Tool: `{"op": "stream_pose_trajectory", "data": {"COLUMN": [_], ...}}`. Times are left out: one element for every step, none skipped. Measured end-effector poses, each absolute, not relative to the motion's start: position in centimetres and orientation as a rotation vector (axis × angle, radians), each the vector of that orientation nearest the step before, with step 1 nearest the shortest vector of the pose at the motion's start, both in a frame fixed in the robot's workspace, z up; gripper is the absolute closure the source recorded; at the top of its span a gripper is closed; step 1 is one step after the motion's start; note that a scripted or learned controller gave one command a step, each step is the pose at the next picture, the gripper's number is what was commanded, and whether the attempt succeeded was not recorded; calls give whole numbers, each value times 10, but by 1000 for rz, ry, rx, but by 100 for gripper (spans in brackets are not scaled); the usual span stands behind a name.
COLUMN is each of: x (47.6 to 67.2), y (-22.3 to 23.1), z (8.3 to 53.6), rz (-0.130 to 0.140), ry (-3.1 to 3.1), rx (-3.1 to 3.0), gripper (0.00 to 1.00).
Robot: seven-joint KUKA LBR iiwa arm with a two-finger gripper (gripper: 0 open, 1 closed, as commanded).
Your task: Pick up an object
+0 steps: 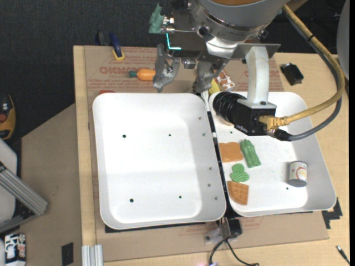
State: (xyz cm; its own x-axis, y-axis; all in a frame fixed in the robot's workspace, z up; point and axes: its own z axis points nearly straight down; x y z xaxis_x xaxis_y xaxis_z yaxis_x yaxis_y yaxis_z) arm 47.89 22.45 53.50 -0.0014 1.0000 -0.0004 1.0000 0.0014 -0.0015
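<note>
My gripper [183, 82] hangs over the back rim of the left bin [150, 165], its two grey fingers [164, 75] spread open with nothing between them. The right bin [310, 201] holds an orange flat piece [229, 151], a green ridged piece [250, 154], a green leaf-shaped piece [239, 174], an orange waffle-like piece [238, 192] and a small silver can [297, 173]. A small orange carrot-like object [145, 75] lies on the cardboard just left of the fingers. A yellow and white item [221, 82] shows partly behind the right finger.
A black cylindrical unit [244, 114] on a white bracket hangs from the arm over the right bin's back left part, with a yellow cable [310, 111] running off to the right. A blue and yellow clip [116, 46] sits at the back of the cardboard.
</note>
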Motion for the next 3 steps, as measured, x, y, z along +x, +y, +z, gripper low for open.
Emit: {"op": "stream_pose_trajectory", "data": {"x": [479, 479, 479], "y": [225, 225, 226], "z": [546, 545, 556], "rz": [-4, -2, -9], "ry": [-2225, -2224, -2227], "rx": [-2219, -2219, -2219], "gripper": [100, 0, 100]}}
